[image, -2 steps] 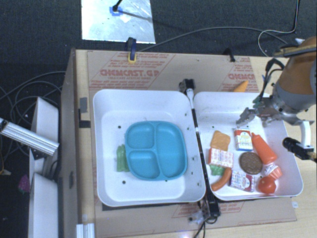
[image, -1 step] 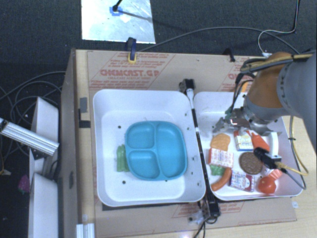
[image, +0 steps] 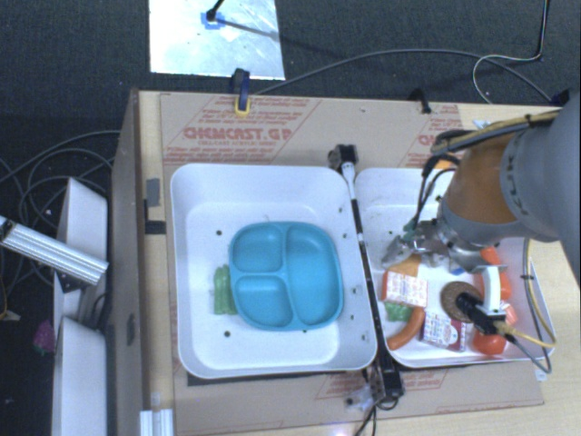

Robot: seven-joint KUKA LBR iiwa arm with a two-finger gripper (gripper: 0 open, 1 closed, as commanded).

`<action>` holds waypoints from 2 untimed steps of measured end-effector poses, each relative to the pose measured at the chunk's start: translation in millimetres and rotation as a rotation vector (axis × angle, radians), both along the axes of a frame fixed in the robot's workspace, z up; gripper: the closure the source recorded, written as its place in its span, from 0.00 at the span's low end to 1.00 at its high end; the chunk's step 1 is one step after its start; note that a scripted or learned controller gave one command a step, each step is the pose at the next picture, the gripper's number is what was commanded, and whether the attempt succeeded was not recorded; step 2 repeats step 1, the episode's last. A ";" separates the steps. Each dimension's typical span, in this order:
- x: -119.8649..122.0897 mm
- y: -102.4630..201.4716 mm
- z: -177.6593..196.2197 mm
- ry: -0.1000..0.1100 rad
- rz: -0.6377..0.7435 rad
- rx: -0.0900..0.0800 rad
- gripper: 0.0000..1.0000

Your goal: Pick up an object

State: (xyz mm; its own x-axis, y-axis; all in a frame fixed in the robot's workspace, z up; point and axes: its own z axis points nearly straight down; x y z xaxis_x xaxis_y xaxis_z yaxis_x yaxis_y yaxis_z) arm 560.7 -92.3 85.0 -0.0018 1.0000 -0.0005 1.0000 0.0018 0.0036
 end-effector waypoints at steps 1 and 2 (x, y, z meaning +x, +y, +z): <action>0.3 -0.3 10.2 0.000 0.000 0.000 1.00; 0.3 -0.3 10.2 0.000 0.000 0.000 1.00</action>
